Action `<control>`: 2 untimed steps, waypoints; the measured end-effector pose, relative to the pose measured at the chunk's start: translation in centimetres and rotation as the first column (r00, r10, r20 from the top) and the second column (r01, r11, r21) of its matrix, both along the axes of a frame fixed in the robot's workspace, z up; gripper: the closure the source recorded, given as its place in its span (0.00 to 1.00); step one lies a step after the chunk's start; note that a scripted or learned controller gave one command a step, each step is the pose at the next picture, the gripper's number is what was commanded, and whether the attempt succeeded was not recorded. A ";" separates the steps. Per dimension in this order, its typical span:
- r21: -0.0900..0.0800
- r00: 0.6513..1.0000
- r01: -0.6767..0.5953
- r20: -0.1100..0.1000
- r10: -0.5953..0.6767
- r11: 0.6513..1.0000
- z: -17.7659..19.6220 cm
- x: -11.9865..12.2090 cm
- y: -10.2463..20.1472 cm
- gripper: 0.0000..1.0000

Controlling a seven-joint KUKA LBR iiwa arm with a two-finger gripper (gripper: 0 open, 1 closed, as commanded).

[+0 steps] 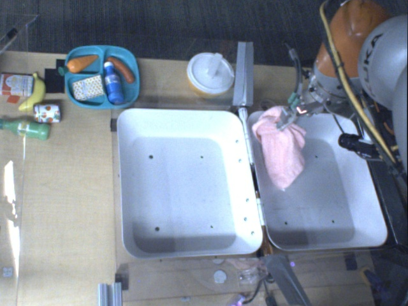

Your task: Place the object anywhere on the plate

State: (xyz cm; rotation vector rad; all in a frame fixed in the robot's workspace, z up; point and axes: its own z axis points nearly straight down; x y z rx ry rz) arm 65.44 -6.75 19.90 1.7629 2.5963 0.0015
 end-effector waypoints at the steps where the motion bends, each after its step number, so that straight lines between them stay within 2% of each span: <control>1: 0.000 1.000 -0.009 0.002 0.009 1.000 2.6 0.2 0.2 1.00; 2: 0.000 0.916 -0.401 0.000 0.401 0.916 1.7 -1.4 5.6 1.00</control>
